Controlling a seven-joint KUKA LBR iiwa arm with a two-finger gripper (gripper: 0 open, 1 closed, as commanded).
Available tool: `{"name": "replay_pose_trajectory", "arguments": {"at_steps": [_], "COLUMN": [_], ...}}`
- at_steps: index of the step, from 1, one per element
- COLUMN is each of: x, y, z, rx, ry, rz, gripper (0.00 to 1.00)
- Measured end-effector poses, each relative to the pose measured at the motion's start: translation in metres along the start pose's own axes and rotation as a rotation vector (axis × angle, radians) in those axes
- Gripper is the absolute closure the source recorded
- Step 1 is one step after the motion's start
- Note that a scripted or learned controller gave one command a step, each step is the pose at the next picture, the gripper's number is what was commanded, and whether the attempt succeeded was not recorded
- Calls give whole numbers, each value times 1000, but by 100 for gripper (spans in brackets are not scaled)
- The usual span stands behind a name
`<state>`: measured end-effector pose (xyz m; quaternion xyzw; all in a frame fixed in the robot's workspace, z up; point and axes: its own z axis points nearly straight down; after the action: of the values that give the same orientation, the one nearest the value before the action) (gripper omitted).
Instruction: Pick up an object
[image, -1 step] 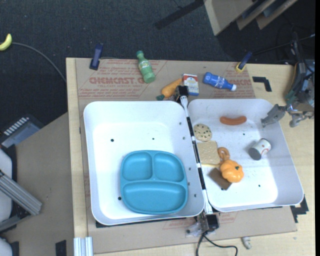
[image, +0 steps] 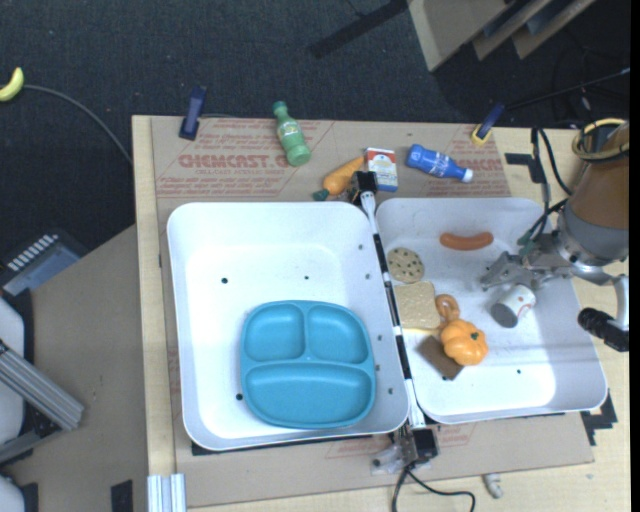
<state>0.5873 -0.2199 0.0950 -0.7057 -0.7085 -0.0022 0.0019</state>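
Note:
My gripper (image: 508, 272) hangs low over the right bin (image: 570, 385), near its right side, on the grey arm with the orange band (image: 603, 195). Just below it lies a small white and grey cup (image: 512, 304) on its side, close to or touching the gripper's metal parts. Also in this bin are a sausage (image: 467, 240), a round speckled cookie (image: 405, 264), a tan cracker (image: 417, 308), a pretzel (image: 446, 304), an orange pumpkin (image: 464, 343) and a brown piece (image: 439, 359) beside it.
The left bin (image: 200, 300) holds a blue divided plate (image: 307, 363). Behind the bins, on the cardboard, lie a green bottle (image: 291, 134), a blue bottle (image: 438, 163), a carrot (image: 343, 176) and a small carton (image: 381, 168).

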Motion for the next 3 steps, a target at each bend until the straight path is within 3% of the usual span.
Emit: {"name": "replay_pose_trajectory", "arguments": {"at_steps": [1, 2, 3], "x": [31, 31, 105], "y": [-43, -42, 20], "z": [11, -1, 9], "rx": [2, -4, -6], "ry": [-5, -7, -6], "rz": [4, 4, 2], "gripper": [0, 100, 100]}}
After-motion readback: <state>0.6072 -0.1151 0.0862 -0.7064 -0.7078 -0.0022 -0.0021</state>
